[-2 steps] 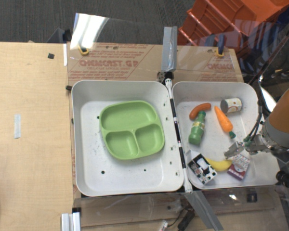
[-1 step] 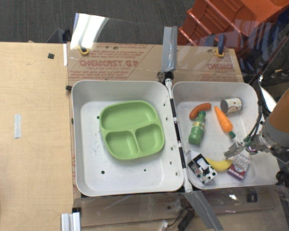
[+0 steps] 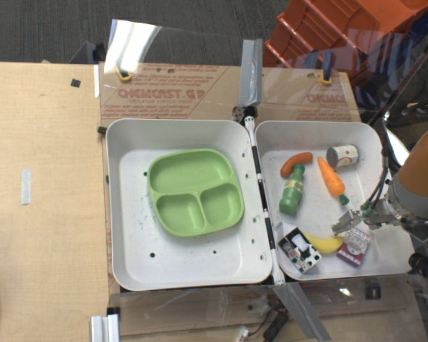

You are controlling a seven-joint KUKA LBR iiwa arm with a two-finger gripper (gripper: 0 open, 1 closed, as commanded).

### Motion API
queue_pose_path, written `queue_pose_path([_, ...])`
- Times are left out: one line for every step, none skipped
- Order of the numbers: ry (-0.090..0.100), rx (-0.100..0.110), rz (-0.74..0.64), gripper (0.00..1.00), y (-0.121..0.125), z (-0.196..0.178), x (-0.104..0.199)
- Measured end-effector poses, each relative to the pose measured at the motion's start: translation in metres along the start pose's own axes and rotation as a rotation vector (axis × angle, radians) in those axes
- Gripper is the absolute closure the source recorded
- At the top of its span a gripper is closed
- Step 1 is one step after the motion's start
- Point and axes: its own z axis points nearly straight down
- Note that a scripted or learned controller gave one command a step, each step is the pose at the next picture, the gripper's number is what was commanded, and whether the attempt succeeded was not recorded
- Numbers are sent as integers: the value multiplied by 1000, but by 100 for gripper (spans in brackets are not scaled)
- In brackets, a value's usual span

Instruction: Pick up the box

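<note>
In the right bin (image 3: 371, 137), a small black and white box (image 3: 299, 249) lies near the front left corner, touching a yellow banana (image 3: 325, 244). A second small box (image 3: 355, 244), white and pink, lies at the front right of that bin. My gripper (image 3: 352, 221) hangs low just above the white and pink box, at its upper left edge. The arm with its orange band (image 3: 419, 179) comes in over the bin's right rim. Nothing is visibly lifted.
The right bin also holds a green bottle (image 3: 292, 191), a red sausage (image 3: 296, 163), a carrot (image 3: 332, 178) and a small can (image 3: 342, 155). The left bin (image 3: 128, 255) holds a green divided plate (image 3: 195, 191). A metal divider (image 3: 260, 191) separates the bins.
</note>
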Motion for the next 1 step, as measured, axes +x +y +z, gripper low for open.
queue_pose_path([0,0,0,0,0,0,0])
